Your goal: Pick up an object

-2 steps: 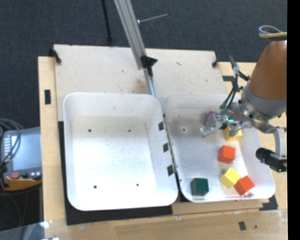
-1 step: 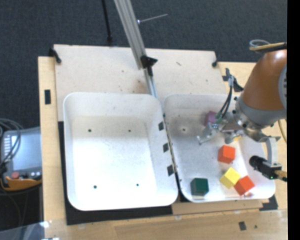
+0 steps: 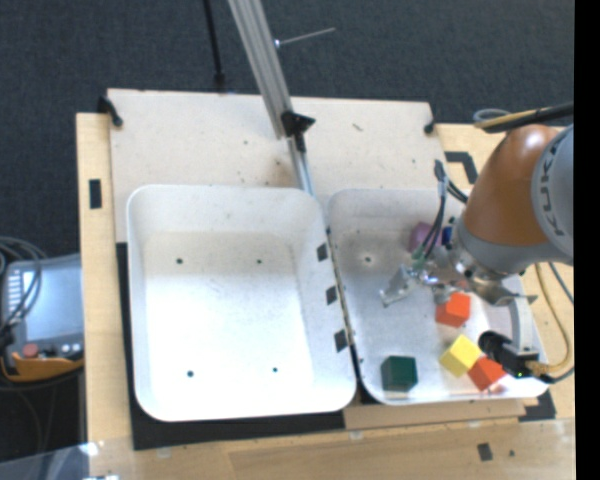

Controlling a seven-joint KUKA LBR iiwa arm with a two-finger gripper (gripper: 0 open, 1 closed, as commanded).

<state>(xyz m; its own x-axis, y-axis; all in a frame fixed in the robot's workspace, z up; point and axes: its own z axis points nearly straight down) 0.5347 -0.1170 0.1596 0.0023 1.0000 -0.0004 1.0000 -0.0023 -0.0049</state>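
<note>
The gripper is seen up and left of the orange block; its state cannot be told.

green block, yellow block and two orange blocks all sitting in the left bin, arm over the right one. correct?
Not quite. The camera view shows the green block, yellow block and two orange blocks in the right bin, not the left bin. The arm is over the right one, as you said.

Blocks crowding right bin
</note>
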